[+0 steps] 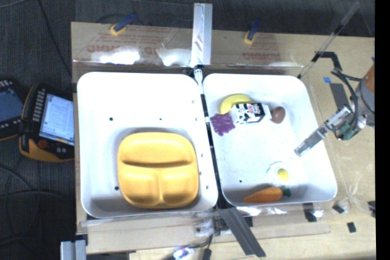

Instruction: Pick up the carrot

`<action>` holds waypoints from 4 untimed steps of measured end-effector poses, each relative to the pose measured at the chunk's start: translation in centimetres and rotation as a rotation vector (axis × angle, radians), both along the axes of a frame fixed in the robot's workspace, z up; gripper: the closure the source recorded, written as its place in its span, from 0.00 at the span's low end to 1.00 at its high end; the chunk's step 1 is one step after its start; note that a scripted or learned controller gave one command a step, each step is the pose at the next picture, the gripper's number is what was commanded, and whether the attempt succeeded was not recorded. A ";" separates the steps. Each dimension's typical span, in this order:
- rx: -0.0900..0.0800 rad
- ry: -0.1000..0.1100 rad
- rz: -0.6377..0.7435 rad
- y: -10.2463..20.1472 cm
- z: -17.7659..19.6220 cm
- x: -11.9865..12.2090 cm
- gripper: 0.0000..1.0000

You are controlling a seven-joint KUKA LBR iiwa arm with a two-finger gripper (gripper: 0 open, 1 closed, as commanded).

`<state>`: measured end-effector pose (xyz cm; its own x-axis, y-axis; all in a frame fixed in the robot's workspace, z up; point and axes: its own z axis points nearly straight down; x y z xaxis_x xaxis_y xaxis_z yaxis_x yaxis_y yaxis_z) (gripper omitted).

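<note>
In the camera view the carrot (264, 195) lies flat against the front wall of the right bin (317, 108), just beside a fried egg (280, 173), while the gripper (308, 144) hangs over that bin's right edge, well apart from it. This looks like the approach step; the next move calls for travelling toward the front wall and descending over the carrot. Whether the fingers are spread or pressed together I cannot tell, and the arm is cut off
</note>
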<state>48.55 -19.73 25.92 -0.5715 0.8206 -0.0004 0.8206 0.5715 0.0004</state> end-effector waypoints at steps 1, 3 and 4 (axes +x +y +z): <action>0.003 0.005 0.118 3.0 -14.9 -0.2 0.00; 0.002 0.002 0.164 1.5 -16.3 -0.1 0.00; 0.001 0.001 0.256 7.7 -2.3 0.0 0.00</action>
<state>48.55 -12.02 23.67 -0.7606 0.6492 0.0008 0.6492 0.7606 0.0006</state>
